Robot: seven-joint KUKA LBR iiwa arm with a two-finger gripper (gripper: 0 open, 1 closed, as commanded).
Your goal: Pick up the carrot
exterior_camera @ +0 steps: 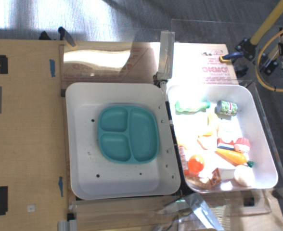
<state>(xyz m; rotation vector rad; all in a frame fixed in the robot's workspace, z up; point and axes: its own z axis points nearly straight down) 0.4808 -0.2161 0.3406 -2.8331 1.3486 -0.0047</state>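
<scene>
1. Carrot point(232, 156) is in the right bin point(263, 129), lying flat near the bin's near-right corner. Orange body points toward the bin's middle, green stub toward the right wall.
2. A white egg-shaped piece point(243, 176) sits just beside the carrot's green end, closer to the near rim.
3. A red-and-white item point(238, 144) is touching or almost touching the carrot on its far side; I can't tell which.
4. A red-orange ball point(195, 164) sits near the bin's near-left corner, apart from the carrot.
5. Along the right bin's far edge I see a green piece point(191, 107) and a small can-like item point(226, 108).
6. The left bin point(79, 129) holds a teal divided plate point(129, 134), about centred.
7. Both bins are on the desk point(21, 129), side by side.
8. Fingers: I can't tell their state.
</scene>
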